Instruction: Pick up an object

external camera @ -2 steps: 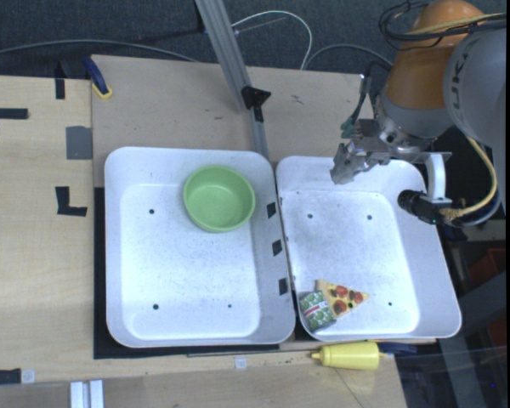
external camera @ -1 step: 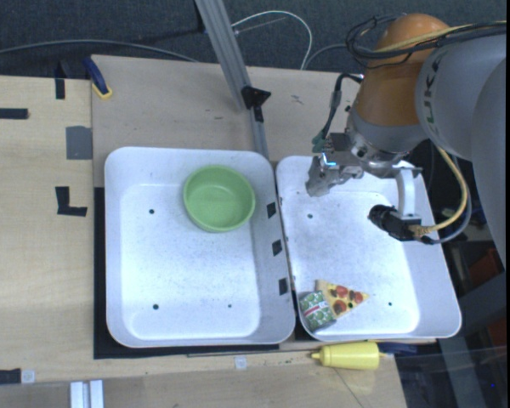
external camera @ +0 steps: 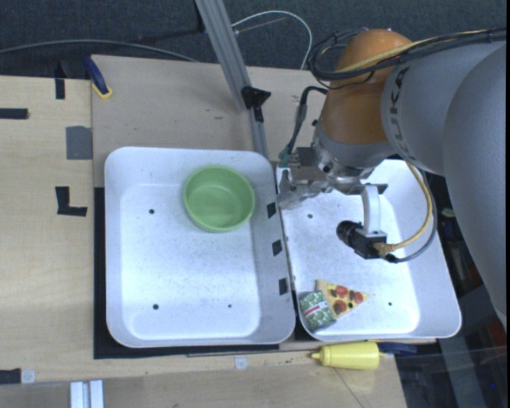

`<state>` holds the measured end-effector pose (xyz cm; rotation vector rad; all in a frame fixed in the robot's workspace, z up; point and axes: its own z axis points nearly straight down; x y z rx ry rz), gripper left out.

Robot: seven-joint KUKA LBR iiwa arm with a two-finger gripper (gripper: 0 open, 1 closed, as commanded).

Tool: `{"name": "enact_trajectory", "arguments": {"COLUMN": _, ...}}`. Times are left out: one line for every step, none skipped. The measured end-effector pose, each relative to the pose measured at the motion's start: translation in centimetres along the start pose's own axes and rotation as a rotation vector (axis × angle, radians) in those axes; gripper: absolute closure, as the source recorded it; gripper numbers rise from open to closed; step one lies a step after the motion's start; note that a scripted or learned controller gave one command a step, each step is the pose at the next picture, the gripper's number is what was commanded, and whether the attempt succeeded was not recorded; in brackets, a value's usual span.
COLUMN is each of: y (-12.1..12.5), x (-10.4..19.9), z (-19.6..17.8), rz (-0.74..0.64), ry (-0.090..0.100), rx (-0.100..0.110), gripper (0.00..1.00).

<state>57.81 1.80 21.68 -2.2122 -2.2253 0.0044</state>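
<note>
Pizza slice (external camera: 342,297) lies well apart from the hand (external camera: 293,185).

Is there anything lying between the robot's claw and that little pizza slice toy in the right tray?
Nothing visible does. The gripper sits at the upper left of the right bin, and the pizza slice toy lies near the bin's front edge beside a small green packet. Only bare white bin floor separates them.

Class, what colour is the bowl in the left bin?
Light green bowl, seen in the camera view.
</note>
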Motion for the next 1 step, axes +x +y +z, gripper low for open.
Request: {"name": "enact_trajectory", "arguments": {"y": -2.24, "x": 4.97, "z": -1.35, "rz": -0.002, "ry": 0.001, "rx": -0.002, "gripper": 1.0}}
